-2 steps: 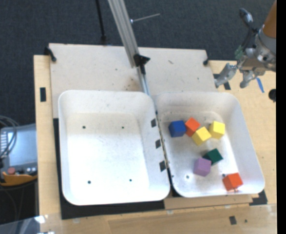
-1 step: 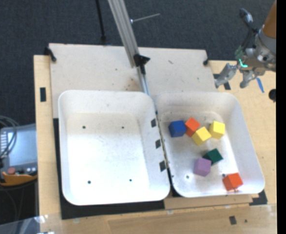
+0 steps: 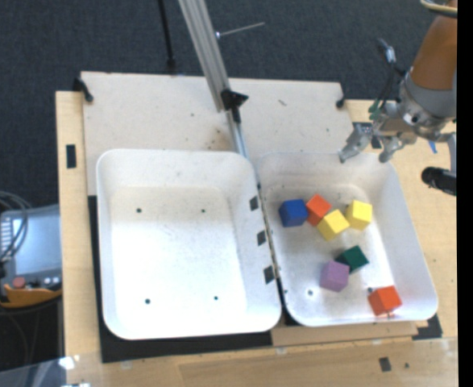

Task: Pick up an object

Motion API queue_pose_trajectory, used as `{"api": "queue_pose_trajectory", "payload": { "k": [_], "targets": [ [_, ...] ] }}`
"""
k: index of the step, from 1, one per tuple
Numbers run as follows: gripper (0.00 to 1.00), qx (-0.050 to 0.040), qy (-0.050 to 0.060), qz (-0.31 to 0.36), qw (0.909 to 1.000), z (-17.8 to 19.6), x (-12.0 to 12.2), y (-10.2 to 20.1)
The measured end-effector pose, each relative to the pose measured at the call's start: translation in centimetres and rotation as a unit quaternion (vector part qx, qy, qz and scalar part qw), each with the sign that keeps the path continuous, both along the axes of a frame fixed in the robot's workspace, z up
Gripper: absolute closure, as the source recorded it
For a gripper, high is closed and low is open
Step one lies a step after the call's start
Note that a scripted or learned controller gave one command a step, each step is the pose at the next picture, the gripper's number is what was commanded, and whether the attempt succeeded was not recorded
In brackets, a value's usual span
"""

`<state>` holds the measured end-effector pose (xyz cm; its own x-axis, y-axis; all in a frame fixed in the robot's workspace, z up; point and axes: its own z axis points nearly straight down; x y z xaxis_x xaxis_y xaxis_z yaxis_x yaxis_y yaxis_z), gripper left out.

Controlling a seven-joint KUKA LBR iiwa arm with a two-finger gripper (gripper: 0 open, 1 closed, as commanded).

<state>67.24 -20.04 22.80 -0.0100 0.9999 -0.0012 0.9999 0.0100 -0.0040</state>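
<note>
Camera view: the hand (image 3: 367, 147) is shown above the right bin's (image 3: 409, 216) far rim, fingers spread, nothing held. Seven blocks are seen inside, the yellow block (image 3: 359, 213) nearest. The approach step is judged underway; a descent over one block is called for.

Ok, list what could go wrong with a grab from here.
1. The blue block, orange block and two yellow blocks sit bunched together, so the fingers may nudge neighbours instead of closing on one.
2. The second orange block lies near the right bin's rim; a descent there could strike the wall.
3. The gripper hangs over the bin's far edge, off every block.
</note>
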Motion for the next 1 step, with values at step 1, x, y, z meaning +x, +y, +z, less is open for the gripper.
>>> {"api": "queue_pose_trajectory", "payload": {
  "k": [1],
  "targets": [
    [0.00,-0.0002,0.000,-0.005,1.0000,-6.06,-0.43,-0.62]
  ]
}}
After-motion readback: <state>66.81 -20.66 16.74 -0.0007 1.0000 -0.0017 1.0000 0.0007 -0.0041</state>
